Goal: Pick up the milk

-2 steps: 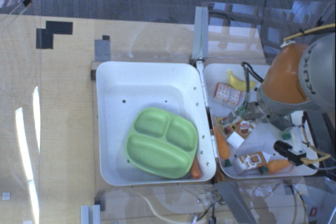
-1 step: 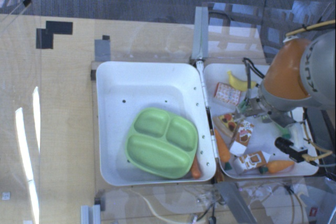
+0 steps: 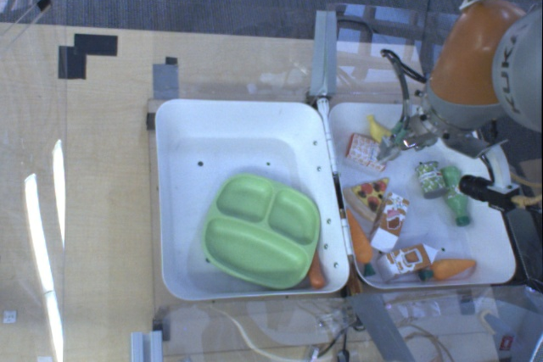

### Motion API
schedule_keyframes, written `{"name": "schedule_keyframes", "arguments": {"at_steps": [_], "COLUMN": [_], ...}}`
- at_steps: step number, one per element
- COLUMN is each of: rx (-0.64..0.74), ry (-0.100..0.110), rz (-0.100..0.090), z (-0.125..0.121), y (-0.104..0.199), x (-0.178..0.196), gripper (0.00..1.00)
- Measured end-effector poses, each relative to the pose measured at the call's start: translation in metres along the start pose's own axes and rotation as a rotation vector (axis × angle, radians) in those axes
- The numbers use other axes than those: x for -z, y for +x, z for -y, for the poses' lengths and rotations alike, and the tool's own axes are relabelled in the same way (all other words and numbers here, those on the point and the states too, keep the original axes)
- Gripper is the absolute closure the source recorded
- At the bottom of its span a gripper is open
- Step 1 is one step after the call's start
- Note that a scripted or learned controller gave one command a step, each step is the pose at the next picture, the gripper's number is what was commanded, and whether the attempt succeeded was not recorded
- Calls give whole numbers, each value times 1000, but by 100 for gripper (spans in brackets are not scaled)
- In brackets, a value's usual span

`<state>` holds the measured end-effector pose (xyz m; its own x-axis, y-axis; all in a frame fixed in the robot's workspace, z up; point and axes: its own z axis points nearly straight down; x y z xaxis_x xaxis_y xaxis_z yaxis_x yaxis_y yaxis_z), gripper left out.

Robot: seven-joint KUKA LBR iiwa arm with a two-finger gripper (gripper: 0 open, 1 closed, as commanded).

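Gripper (image 3: 397,142) hovers at the right bin's (image 3: 506,269) twelve o'clock, its state unclear, while the milk (image 3: 408,261) lies at six o'clock, so descend squarely, avoiding the carrot (image 3: 454,269).

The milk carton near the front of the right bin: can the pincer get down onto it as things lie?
Probably yes: the milk carton lies uncovered, though a carrot touches its side, and the pincer hovers further back.

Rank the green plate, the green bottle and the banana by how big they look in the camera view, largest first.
1. Green plate, by far the largest, in the left bin.
2. Green bottle, in the right bin.
3. Banana, smallest, though the pincer partly covers it, so its full size is unsure.
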<state>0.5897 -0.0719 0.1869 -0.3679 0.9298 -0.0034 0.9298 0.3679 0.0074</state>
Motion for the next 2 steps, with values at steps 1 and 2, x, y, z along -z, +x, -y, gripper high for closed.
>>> {"name": "schedule_keyframes", "arguments": {"at_steps": [1,2], "rx": [0,69], "ry": [0,2], "rz": [0,-1], "z": [0,57], "y": [0,-12], "x": [0,-41], "gripper": [0,0]}}
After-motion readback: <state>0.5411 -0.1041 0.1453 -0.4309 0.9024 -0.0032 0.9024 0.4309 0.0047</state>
